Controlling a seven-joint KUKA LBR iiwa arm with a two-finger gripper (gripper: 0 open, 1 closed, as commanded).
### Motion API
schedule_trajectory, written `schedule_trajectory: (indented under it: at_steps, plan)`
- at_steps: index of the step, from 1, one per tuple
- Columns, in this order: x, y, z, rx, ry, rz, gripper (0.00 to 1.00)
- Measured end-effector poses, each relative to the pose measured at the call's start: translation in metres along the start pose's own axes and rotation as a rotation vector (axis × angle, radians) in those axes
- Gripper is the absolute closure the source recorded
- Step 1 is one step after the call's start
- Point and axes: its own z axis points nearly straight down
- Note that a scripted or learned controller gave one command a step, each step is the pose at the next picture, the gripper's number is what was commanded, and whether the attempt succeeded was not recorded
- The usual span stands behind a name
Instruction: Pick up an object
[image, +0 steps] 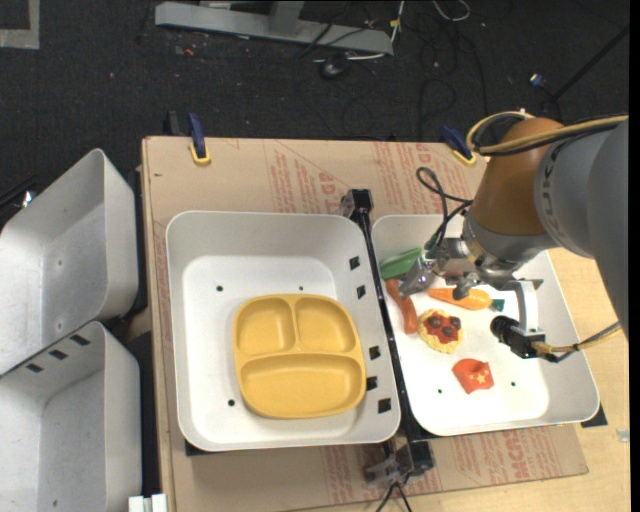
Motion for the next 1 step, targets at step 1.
schedule_trajectory:
  at_steps: [1]
  plan:
    - [-0.0001,0.0012,-0.0130,-0.005,-0.001,0.001,1.00]
